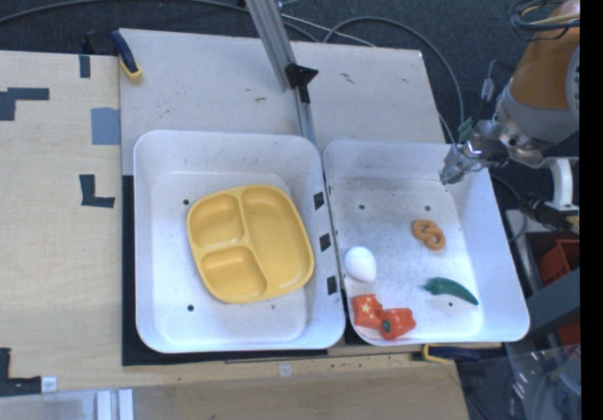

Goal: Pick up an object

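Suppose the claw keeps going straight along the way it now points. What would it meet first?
Probably the right bin's bare white floor near its upper right corner; the claw points down there, though depth is unclear.

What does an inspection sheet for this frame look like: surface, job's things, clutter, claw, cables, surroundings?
Surface: two white bins side by side, left bin and right bin, on a bench.
Job's things: in the right bin, a white egg, orange pretzel, green pepper and red piece.
Clutter: yellow divided tray in the left bin.
Claw: claw over the right bin's far right corner, holding nothing.
Cables: black cables behind the bench.
Surroundings: metal pole, dark floor.
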Robot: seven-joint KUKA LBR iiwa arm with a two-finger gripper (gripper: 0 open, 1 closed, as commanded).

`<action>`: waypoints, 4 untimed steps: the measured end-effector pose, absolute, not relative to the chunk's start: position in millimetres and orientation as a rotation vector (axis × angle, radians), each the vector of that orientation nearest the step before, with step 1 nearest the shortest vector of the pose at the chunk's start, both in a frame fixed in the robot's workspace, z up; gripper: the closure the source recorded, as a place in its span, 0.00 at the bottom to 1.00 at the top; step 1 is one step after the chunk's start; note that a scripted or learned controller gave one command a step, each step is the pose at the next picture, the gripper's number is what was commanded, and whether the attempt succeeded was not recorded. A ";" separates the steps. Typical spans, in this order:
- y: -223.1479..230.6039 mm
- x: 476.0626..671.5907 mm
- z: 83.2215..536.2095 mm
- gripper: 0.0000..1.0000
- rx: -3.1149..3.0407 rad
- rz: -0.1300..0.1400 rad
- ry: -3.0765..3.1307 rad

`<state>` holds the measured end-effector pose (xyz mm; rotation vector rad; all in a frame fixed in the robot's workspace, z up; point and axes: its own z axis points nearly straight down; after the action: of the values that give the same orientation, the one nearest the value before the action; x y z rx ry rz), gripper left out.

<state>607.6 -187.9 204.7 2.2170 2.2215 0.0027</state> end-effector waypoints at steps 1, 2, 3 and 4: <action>-189.7 605.6 268.1 1.00 2.216 0.004 2.220; -141.0 613.3 271.1 1.00 2.216 0.001 2.229; -80.1 617.7 266.4 1.00 2.214 0.001 2.231; -30.0 626.1 267.6 1.00 2.215 0.000 2.230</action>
<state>626.1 -30.0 267.6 2.2150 2.2297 0.0004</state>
